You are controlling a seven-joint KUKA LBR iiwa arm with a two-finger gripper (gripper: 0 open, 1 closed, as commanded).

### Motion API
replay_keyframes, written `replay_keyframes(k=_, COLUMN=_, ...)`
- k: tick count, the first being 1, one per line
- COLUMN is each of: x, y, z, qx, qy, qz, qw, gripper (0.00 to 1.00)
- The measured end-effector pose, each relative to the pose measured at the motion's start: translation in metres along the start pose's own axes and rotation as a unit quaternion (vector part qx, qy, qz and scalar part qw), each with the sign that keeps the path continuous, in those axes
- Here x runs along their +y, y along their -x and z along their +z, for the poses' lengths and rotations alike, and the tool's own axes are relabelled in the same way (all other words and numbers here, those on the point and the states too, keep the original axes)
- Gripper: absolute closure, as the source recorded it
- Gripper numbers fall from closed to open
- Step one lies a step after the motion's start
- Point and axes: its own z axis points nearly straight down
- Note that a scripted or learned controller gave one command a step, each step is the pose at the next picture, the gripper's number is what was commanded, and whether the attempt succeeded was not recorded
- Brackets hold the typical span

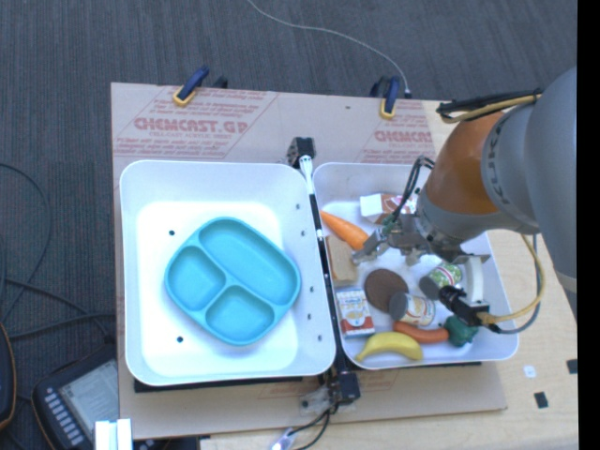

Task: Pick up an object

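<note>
Since the right bin [502, 345] is crowded with small toy foods, the step in hand, by my reading, is choosing one target and coming down on it cleanly; the arm [487, 172] reaches in from the right with its gripper [398, 240] low over the middle of that bin, near the orange carrot [344, 228] and just above the brown round piece [384, 287]. To do it well, the descent should centre on a single item with free room on both sides; the carrot, lying apart toward the bin's left wall, looks the easier candidate, while the brown piece sits against a small carton [353, 309] and a can [419, 309]; a yellow banana [392, 347] lies along the near edge. How the jaws stand I cannot tell, the wrist hiding them; nothing is seen held between them. The left bin [131, 251] carries a blue divided plate [232, 279] on the counter [187, 125].
</note>
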Motion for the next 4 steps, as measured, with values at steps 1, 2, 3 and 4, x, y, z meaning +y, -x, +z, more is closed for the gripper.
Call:
replay_keyframes(k=1, x=-0.070, y=0.005, z=0.010, qx=0.000, qy=0.000, qz=0.000, qw=1.0000, gripper=0.00)
replay_keyframes(k=2, x=-0.069, y=0.006, z=0.000, qx=0.001, qy=0.000, qz=0.000, qw=1.0000, gripper=1.00)
replay_keyframes(k=3, x=-0.016, y=-0.052, z=-0.086, qx=0.002, qy=-0.005, qz=-0.001, qw=1.0000, gripper=1.00)
replay_keyframes(k=4, x=-0.036, y=-0.108, z=-0.122, qx=0.003, qy=-0.006, qz=-0.001, qw=1.0000, gripper=1.00)
